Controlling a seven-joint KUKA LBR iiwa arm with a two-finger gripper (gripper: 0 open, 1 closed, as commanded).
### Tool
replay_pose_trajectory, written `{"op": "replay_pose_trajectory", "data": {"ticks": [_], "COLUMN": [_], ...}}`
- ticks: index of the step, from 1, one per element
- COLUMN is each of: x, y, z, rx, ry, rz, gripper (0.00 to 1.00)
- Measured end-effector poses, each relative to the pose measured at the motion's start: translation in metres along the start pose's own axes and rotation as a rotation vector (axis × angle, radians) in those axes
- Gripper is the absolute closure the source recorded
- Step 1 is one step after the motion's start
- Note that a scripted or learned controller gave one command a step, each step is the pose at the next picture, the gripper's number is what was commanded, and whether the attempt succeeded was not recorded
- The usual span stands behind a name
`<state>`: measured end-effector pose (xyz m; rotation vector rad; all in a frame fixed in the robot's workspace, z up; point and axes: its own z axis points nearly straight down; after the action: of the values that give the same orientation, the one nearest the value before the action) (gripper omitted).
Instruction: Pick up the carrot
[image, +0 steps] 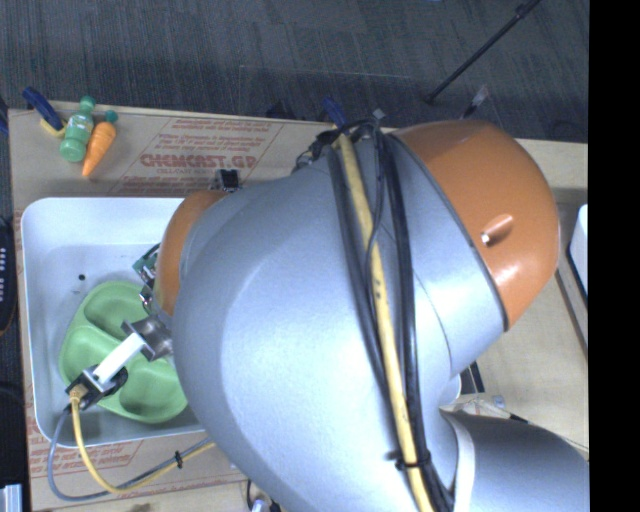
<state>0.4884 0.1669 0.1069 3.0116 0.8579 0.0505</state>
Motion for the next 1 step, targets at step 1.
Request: {"op": "replay_pose_trajectory", "data": {"ticks": [1], "x": [0.0013], "y": [-0.0006], "z": [-0.0102], "rx": [0.006], "ry": [-0.002], "rz": [-0.009], "gripper": [1.0]}}
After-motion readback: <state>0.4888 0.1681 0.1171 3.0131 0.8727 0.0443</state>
